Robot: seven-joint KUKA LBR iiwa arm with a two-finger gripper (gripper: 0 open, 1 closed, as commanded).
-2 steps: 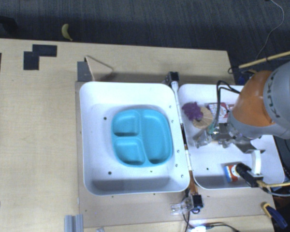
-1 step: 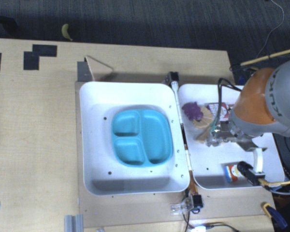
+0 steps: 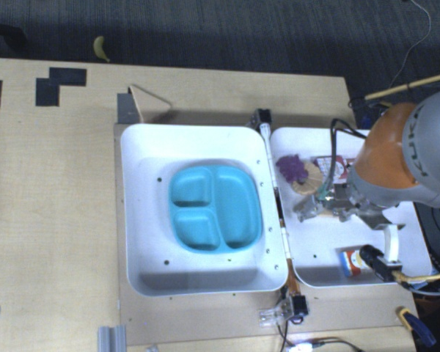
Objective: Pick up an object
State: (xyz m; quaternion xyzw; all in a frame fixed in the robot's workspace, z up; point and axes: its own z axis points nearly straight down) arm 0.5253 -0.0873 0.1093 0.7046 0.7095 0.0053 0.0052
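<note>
- The pincer (image 3: 313, 205) is seen low inside the right bin (image 3: 330, 271), reaching in from the right; whether it is open or closed cannot be told, and nothing is seen to be gripped.
- Just above it a flat tan object (image 3: 308, 181) lies, and beside that a purple lumpy object (image 3: 292, 169), near the upper left corner of the same bin.
- The purple object is judged light and soft, perhaps a little yielding; it should be taken across its middle.
- The tan piece looks thin and would be hard to grasp from above.
- A small blue and orange item (image 3: 350, 262) rests by the front wall, well apart from the pincer.
- In the left bin (image 3: 143, 196) a blue divided tray (image 3: 215, 207) is lying; it is stiff, smooth and wide.
</note>
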